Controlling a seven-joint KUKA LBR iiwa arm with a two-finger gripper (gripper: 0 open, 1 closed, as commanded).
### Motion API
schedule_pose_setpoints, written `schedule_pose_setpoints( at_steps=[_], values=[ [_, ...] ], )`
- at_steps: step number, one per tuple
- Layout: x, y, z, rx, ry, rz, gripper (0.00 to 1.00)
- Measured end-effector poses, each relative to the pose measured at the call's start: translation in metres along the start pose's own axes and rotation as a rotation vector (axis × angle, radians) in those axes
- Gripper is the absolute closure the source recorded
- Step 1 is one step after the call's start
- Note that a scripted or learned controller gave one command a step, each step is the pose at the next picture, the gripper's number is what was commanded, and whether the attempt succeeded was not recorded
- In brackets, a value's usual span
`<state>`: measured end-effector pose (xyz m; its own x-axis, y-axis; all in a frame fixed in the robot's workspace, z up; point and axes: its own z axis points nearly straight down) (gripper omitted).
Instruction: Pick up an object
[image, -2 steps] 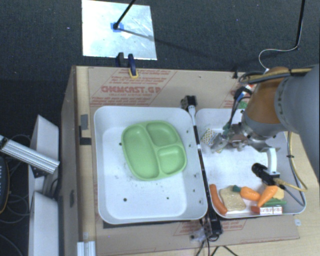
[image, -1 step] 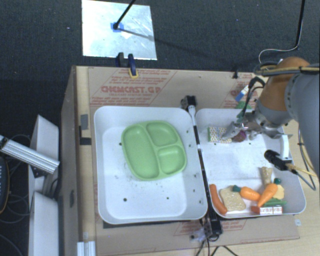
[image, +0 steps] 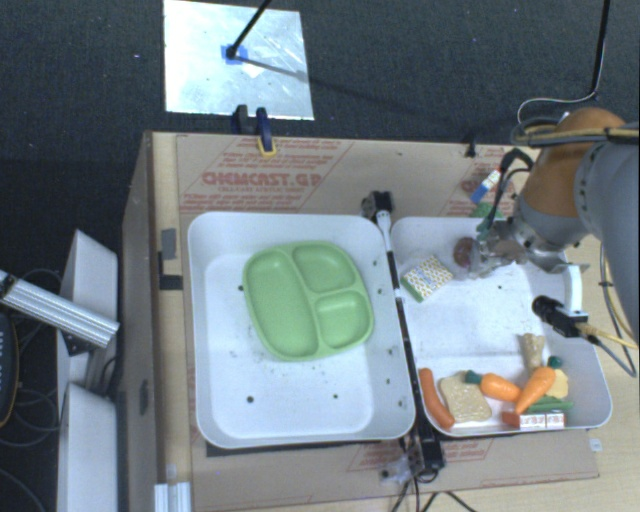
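Toy food (image: 497, 392); gripper (image: 478, 256) beside possibly brownish object (image: 464, 251)

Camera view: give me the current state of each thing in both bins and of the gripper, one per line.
Green divided plate: flat in the left bin, compartments bare.
Sponge: flat in the right bin, upper left area, apart from the pile.
Toy food pile: sausage, toast and carrots bunched along the near edge.
Gripper: low over the right bin's upper part, beside a small brown item; grasp unclear.
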<state>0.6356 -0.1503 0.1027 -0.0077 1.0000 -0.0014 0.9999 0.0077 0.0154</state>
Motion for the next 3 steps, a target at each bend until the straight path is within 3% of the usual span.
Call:
schedule_pose_setpoints(
  at_steps=[1, 2, 3],
  values=[
    [0.000, 0.001, 0.000, -0.003, -0.001, 0.000, 0.00],
    [0.025, 0.037, 0.012, 0.001, -0.001, 0.003, 0.00],
    [0.025, 0.037, 0.003, 0.002, -0.003, -0.002, 1.00]
  ],
)
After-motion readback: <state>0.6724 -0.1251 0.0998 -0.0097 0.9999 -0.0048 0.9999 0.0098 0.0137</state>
